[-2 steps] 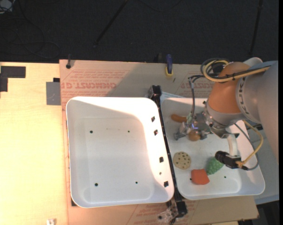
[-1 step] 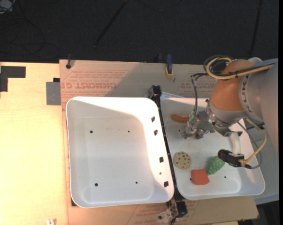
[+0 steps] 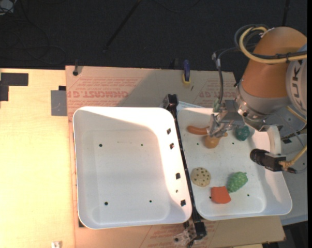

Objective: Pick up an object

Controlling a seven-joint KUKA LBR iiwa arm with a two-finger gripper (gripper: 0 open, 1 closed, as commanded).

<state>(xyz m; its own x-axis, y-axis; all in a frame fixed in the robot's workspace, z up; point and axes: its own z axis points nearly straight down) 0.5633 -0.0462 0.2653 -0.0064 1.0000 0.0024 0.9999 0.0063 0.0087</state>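
my jaws [image 3: 216,132] sit low in the right bin [image 3: 280,200], over a tan lump [image 3: 211,142] beside an orange sausage shape [image 3: 197,130]; i cannot tell their opening. crowding risks a nudge, not a grip.

My arm [image 3: 277,61]: a rounded orange band above a grey wrist housing, looped yellow and black cables at its top, a thin grey cable alongside, and a slim metallic gripper [image 3: 216,128] below.
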